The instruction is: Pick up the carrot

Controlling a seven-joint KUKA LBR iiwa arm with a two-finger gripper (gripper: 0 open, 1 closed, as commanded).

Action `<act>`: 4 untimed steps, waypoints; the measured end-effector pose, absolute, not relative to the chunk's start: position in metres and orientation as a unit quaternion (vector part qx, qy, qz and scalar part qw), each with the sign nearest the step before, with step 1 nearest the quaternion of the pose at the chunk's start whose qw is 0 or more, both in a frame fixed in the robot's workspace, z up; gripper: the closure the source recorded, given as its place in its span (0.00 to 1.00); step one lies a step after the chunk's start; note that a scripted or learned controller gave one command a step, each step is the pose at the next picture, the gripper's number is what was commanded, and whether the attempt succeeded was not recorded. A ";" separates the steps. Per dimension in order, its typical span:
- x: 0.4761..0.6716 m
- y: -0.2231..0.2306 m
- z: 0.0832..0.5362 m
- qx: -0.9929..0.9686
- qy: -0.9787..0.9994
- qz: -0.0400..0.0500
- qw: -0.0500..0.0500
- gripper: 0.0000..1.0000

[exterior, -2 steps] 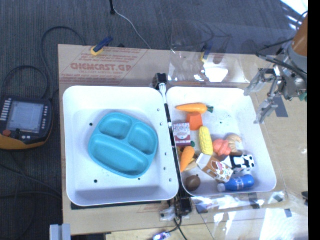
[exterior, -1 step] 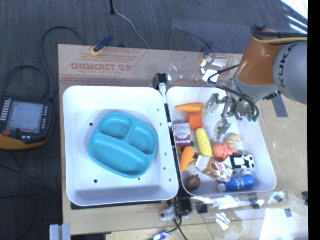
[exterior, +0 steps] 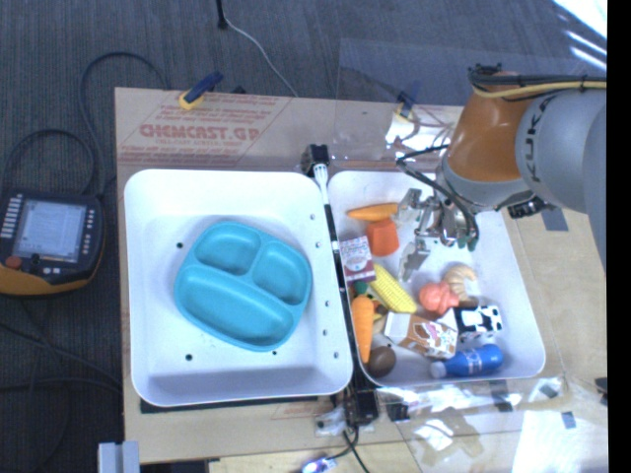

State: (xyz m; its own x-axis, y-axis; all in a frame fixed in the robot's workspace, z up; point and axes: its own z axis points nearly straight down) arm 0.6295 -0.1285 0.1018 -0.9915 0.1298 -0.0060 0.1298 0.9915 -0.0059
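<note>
The small orange plastic carrot (exterior: 363, 325), lying beside the yellow toy corn cob (exterior: 391, 289), looks light, stiff and slick, best pinched mid-body by the open, empty two-finger gripper (exterior: 422, 233).

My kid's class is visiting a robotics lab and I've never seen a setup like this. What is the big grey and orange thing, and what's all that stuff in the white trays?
One camera looks down at a slant on a bench. The grey and orange thing is a robot arm reaching in from the right; its hand hangs over the right bin, above the toys, with nothing visibly between its fingers. The left bin holds a blue divided plate. The right bin holds toy food: a carrot by the divider, a corn cob, a second orange piece at the far end, a cow-patterned toy and a blue bottle. The device left of the bench is a handheld control pad.
</note>
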 end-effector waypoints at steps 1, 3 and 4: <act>0.617 -0.056 0.183 0.194 0.981 0.000 0.001 0.00; 0.637 -0.035 0.183 0.381 0.925 -0.001 -0.001 0.00; 0.624 -0.101 0.164 0.409 0.912 -0.003 -0.003 0.00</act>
State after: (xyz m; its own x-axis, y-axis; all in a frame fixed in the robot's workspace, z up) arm 0.6239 -0.1013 0.1640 -0.6653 0.7466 0.0021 0.7465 0.6653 -0.0082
